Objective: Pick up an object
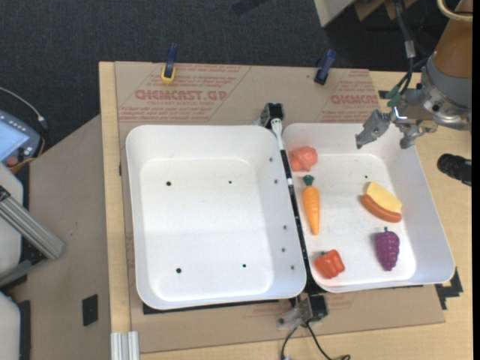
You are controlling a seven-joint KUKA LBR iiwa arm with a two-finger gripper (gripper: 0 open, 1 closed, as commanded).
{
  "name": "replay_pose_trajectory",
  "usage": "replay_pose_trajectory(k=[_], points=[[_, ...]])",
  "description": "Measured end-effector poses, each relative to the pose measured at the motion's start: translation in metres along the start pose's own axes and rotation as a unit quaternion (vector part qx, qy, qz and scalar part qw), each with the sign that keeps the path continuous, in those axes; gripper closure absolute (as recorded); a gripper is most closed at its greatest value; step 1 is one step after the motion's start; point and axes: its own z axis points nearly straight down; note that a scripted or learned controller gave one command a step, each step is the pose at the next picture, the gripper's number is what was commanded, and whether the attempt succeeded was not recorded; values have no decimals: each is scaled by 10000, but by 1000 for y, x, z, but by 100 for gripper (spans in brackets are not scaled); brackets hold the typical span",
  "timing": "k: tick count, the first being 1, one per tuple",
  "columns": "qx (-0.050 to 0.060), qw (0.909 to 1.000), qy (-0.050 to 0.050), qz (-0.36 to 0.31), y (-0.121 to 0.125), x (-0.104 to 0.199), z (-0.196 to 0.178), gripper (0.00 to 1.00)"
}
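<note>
My fingers (389,132): they hung spread apart over the far end of the right bin (431,223), with nothing between them (one grey tip toward the bin's middle, the other toward its outer wall).
My arm: it came in from the right, the orange band (457,51) above the wrist near the top corner.
Pink piece (304,157): it lay in the right bin's far corner by the divider, off to the side of my fingers and well apart from them.
Carrot (311,208): it lay lengthwise just beside the divider, green top pointing away from the near edge, nearer the camera than the pink piece.
Yellow-and-orange slice (382,202): it lay toward the outer side of the right bin, the closest thing to my fingers, though still apart from them (on the near side).
Purple grapes (387,249): they sat just nearer the camera than the slice.
Red pepper (328,264): it sat at the near end of the right bin, farthest from my fingers.
Left bin (142,201): it sat beside the right one, the two touching along a black divider.
Desk (225,88): brown board with red lettering lay under both bins, with a blue clamp (325,67) and a yellow-and-blue clamp (169,64) at its far edge.
</note>
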Motion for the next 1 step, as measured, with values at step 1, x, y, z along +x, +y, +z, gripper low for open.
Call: replay_pose_trajectory(k=[1], points=[[-117, 9999, -32, -16, 58, 7, -275, 0]])
